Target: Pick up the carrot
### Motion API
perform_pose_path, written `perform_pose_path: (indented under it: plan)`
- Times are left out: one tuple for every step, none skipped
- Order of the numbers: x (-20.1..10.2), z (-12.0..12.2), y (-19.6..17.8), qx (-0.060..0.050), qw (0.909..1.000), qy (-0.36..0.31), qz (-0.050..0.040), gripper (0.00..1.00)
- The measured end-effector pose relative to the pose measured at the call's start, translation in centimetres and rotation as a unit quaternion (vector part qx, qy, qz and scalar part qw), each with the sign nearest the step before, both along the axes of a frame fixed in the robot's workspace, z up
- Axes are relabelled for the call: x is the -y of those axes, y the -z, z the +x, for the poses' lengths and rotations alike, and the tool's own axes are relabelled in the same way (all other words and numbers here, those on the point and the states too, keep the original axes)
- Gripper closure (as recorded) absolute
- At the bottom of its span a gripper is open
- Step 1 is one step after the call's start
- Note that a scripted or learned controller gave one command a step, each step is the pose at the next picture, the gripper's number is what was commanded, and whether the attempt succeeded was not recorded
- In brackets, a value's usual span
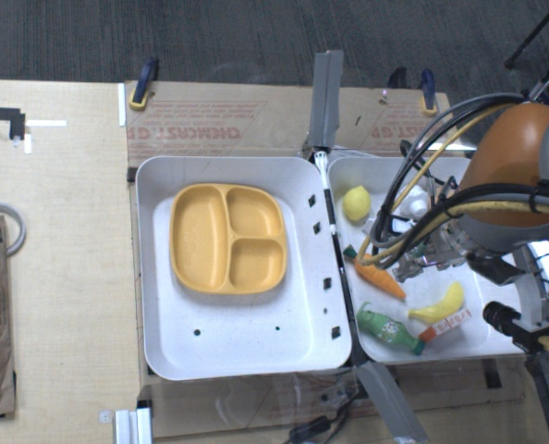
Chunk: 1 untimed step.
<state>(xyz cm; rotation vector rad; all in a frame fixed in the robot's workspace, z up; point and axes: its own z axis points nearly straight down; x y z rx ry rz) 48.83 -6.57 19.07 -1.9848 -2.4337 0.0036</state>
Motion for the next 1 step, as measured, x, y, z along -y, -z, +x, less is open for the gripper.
perform_pose_path:
  plan:
    - [0.04, 0.00, 0.00, 0.000, 1.0000, 0.000, 0.0000, 0.00]
